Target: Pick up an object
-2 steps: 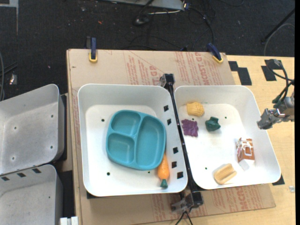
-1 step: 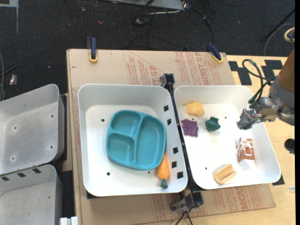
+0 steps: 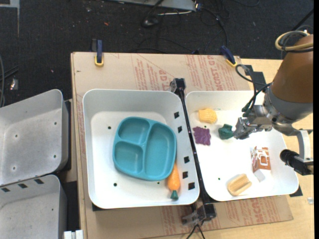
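Currently, camera view: end effector (image 3: 240,132) is hovering low in the right bin (image 3: 279,185), just beside a small green object (image 3: 226,131) at its left; finger spread cannot be told. Lying in the same bin are a yellow piece (image 3: 207,115), purple piece (image 3: 201,135), tan bread-like piece (image 3: 239,184) and red-and-white packet (image 3: 260,158). Left bin (image 3: 99,183) is carrying a teal divided plate (image 3: 145,148) and a carrot (image 3: 173,181) beside it.

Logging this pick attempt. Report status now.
Gripper low in right white bin, beside small dark green toy. Grasp not confirmed. Purple piece and yellow corn-shaped toy close by.
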`<control>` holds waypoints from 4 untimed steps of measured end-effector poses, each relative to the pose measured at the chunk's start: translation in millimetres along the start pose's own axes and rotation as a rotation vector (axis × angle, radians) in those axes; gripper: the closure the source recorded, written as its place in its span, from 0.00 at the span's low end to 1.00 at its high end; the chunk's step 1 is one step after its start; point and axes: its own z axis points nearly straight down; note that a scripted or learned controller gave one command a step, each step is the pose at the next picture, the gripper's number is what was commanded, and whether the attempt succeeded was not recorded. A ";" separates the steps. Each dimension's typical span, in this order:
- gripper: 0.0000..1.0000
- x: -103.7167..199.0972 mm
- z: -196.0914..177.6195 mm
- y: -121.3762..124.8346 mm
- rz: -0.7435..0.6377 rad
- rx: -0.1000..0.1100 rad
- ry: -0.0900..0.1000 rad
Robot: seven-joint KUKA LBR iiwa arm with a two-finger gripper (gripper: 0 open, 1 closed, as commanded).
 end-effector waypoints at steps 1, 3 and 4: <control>1.00 50.3 -6.2 9.0 -0.001 -0.002 0.000; 1.00 158.1 5.3 25.7 -0.002 -0.001 0.000; 1.00 199.6 13.1 40.2 0.000 -0.001 -0.001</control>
